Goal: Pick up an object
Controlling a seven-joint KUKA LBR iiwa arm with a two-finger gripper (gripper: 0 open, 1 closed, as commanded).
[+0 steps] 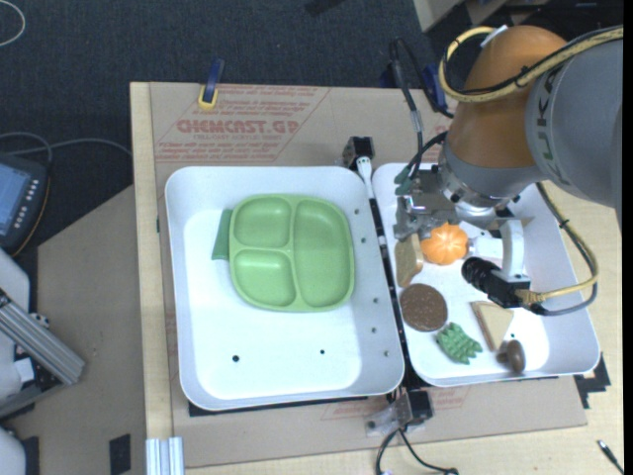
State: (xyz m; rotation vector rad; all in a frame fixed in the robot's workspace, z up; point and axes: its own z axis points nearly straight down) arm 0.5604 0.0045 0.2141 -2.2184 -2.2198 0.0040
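My gripper [429, 218] hangs low over the back left part of the right bin [579, 310], under the grey and orange arm. An orange ball-like fruit [446, 246] lies directly below it, its top edge covered by the gripper's metal body. Whether the fruit is touched or held cannot be made out. In front of the fruit lies a brown round disc [424, 307]. A small green ridged piece [459, 343], a tan wedge [489, 319] and a small brown lump [511, 357] sit toward the bin's front. A tan block [406, 261] rests by the bin's left wall.
The left bin [198, 344] holds a green divided plate [293, 252] in its back half. Both bins rest on a cardboard sheet [247, 117]. A ridge with clips [381, 255] separates the bins.
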